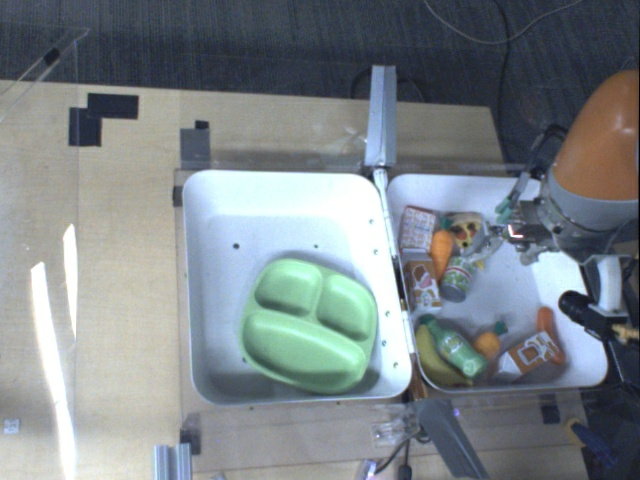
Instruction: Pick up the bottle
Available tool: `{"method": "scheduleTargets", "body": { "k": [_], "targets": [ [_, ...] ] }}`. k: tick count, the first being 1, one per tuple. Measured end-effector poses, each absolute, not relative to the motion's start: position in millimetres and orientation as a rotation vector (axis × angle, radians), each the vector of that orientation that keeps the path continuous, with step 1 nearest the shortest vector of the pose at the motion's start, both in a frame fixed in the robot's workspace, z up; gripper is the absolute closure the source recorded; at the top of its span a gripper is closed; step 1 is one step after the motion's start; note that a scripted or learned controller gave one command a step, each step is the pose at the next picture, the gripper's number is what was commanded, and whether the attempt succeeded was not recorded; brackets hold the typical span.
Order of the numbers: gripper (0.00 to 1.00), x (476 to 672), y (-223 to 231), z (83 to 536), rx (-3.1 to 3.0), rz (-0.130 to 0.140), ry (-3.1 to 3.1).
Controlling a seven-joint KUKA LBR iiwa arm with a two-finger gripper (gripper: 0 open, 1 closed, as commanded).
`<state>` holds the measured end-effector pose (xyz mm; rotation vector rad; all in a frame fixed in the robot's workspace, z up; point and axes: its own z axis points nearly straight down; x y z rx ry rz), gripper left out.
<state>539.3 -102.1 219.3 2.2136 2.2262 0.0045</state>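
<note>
1. Nearest the camera, at the bottom edge of the view, a grey metal bracket [445, 446] sits below the seam between the two bins.
2. Right bin [585, 373], front part: a green bottle [458, 351] lies on its side, resting across a banana [432, 360]. It is touching the banana and sits just beside a small orange item [487, 343].
3. Also at the front of the right bin: a small carton [532, 352] with an orange and white label, and a carrot [546, 320] just behind it.
4. Left bin [210, 268]: a green divided tray [310, 325] lies upside-up in the front half, tilted slightly, its three compartments visible.
5. Right bin, middle: a small can [456, 280] stands near the centre wall, with a printed card [424, 286] just beside it on the left.
6. Right bin, far part: a second printed card [417, 228], an orange piece [441, 247] and a round yellowish item [463, 230] are clustered together.
7. Gripper [512, 230]: positioned over the far right part of the right bin, well apart from the bottle. Whether the jaws are open or closed cannot be told; nothing can be made out between them.
8. Arm [600, 158]: the orange band fills the upper right, above the wrist.
</note>
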Motion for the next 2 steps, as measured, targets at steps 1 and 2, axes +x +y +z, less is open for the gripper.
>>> {"method": "scheduleTargets", "body": {
  "k": [1, 2],
  "targets": [
    [0.0, 487.4, -45.4, 184.3, 2.273, 0.004, 2.166],
    [0.0, 521.9, -14.8, 184.4, 2.573, 0.004, 1.803]
  ]
}}
